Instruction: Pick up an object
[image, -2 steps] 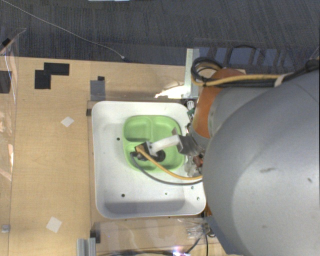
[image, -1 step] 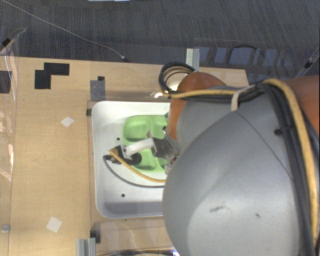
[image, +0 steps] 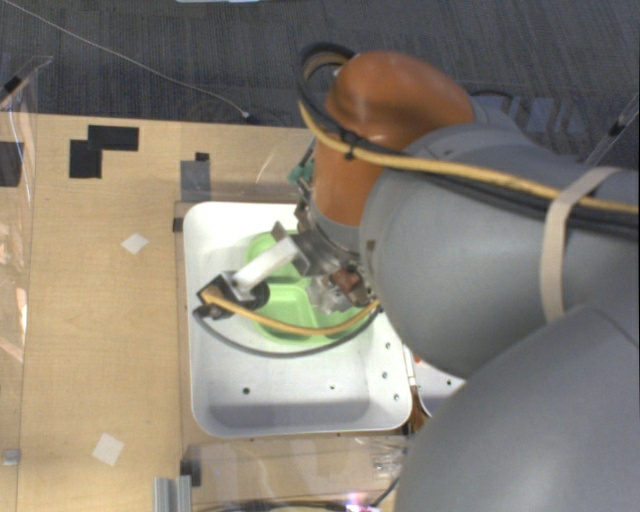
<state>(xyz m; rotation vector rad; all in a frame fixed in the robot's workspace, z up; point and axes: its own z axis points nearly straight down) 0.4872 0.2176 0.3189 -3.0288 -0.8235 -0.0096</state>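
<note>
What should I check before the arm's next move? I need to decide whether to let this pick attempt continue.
1. Target in the bin: a green object lies in the left white bin: ok.
2. Tool over the green object: ok.
3. Object held by the tool: cannot tell, the wrist hides it.
4. Cables clear of the pick: not ok, a black and a yellow one loop over the green object.
5. Right bin's contents: cannot tell, the arm covers it.

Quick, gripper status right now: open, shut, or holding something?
Gripper: cannot be told; it sits low over the green object in the white bin.
</note>
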